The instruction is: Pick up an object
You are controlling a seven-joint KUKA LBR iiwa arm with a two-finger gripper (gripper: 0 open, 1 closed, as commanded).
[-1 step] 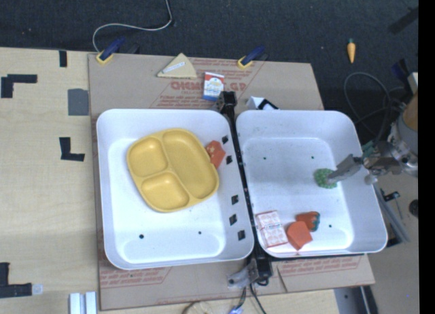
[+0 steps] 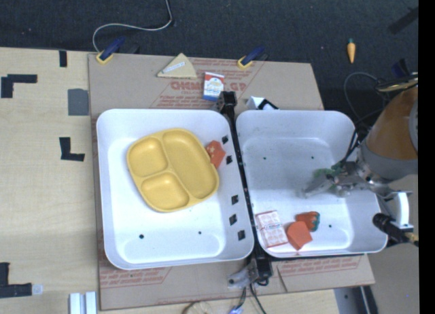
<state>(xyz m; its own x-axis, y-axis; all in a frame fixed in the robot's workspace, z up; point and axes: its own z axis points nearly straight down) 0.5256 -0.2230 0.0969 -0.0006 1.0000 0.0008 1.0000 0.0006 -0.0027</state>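
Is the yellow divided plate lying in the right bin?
No, the yellow divided plate lies in the left bin, while the right bin holds a small card and orange pieces.

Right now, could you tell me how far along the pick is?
Nothing looks picked yet. The hand sits low in the right bin, with nothing visibly in it. The red object, orange block and small packet lie nearer the bin's front edge, apart from it. Grasping and lifting one remains.
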